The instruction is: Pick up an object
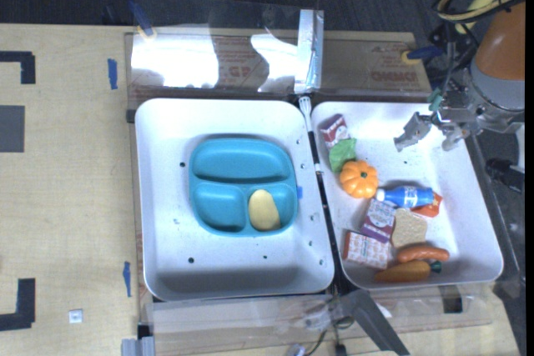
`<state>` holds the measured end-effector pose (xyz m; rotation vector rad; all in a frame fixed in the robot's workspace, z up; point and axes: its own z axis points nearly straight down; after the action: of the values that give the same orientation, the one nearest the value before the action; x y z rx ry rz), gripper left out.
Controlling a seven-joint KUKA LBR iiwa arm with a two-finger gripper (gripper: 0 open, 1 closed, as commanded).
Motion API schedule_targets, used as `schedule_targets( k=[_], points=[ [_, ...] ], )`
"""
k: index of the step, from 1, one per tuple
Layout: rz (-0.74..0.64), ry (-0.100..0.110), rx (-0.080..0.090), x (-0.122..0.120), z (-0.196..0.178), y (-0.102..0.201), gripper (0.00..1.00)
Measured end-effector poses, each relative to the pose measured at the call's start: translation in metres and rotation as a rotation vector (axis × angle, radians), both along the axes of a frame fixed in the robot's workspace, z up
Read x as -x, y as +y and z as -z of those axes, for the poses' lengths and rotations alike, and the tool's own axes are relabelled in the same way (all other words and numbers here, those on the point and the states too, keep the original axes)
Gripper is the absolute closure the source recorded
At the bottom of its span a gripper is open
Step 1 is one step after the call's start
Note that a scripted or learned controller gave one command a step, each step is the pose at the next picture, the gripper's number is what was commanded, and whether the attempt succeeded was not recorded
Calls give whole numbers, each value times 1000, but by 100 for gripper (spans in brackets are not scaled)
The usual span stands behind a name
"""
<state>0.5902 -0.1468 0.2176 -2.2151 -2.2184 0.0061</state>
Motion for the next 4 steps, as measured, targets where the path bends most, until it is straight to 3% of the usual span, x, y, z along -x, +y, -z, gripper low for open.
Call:
schedule_targets(
  k=[1,2,3,4],
  points=[
    [43,6,0,-19,122,15,0],
    [-59,-12,3,17,131,50,0],
    [-55,-13,3,17,122,50,100],
    [-40,-8,2,61,-26,63,100]
  ],
)
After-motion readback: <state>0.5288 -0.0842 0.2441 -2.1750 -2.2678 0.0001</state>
